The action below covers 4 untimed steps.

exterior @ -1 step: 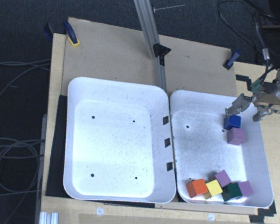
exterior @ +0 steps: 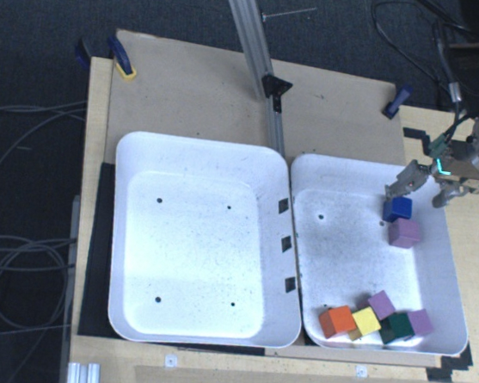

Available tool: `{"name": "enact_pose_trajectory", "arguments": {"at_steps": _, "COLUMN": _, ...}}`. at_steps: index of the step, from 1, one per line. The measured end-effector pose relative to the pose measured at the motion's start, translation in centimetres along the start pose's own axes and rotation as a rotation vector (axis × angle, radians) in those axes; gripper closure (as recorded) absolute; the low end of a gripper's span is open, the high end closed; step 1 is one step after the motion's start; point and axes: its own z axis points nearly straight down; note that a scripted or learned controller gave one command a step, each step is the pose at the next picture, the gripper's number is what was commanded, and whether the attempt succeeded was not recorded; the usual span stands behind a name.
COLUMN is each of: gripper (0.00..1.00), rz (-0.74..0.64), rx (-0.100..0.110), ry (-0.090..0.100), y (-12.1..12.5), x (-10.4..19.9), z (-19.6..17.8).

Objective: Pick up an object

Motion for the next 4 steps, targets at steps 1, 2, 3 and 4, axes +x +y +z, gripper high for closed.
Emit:
{"name": "enact_pose_trajectory", "arguments": {"at_steps": 1, "gripper": 0.00, "rz": 0.001, "rx": 0.005, "ry": 0.000, "y": -0.9, "x": -0.3, "z": 5.0}}
{"name": "enact_pose_trajectory", "arguments": {"at_steps": 2, "gripper": 0.00, "rz": 0.002, "rx": 0.007, "ry": 0.001, "y": -1.4, "x": -0.7, "z": 11.2}}
{"name": "enact_pose_trajectory", "arguments": {"at_steps": 3, "gripper": 0.00, "rz": 0.001, "rx": 0.008, "ry": 0.002, "y": -1.9, "x": -0.1, "z": 17.3}}
{"name": "enact_pose_trajectory", "arguments": {"at_steps": 4, "gripper": 1.00, "rz": 0.000, "rx": -0.003, "ry": 0.000, "y": -1.6, "x": -0.1, "z": 15.8}}
